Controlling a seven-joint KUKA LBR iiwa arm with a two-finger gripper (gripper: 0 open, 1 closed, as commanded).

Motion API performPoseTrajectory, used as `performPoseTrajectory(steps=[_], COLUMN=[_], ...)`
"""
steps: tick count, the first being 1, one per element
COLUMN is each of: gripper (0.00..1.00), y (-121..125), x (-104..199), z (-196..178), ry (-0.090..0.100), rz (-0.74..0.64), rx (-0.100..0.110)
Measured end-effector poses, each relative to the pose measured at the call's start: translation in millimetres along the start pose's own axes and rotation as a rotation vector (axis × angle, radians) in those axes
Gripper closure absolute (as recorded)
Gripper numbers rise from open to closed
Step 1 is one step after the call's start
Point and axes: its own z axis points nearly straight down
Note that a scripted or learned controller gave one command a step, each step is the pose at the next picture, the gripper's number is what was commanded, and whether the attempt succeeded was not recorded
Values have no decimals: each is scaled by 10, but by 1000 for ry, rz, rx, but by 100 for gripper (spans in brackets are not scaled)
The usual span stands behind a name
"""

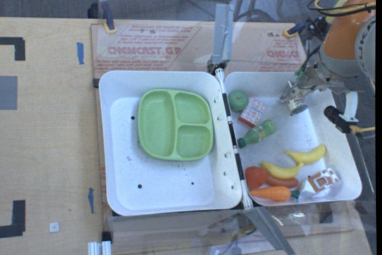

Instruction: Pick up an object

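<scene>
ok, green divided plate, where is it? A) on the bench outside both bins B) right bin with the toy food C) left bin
C: the green divided plate lies flat in the left bin, while the bananas and carrot sit in the right bin.

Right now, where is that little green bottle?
In the camera view, the green bottle lies in the right bin, near its left wall, just below the red-and-white carton and above the bananas.

Left of the jaws, a pale green divided plate [175,124] lies in a white bin [119,146]. Nearer them: a green apple [238,100], a red-and-white carton [253,111], a green bottle [258,134], two yellow bananas [307,155], and an orange carrot [271,193].
</scene>
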Motion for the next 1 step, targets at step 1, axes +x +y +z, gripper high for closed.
performPoseTrajectory(steps=[1], gripper=[100], y=[59], x=[413], z=[-1315], ry=[5], rz=[53], rx=[6])
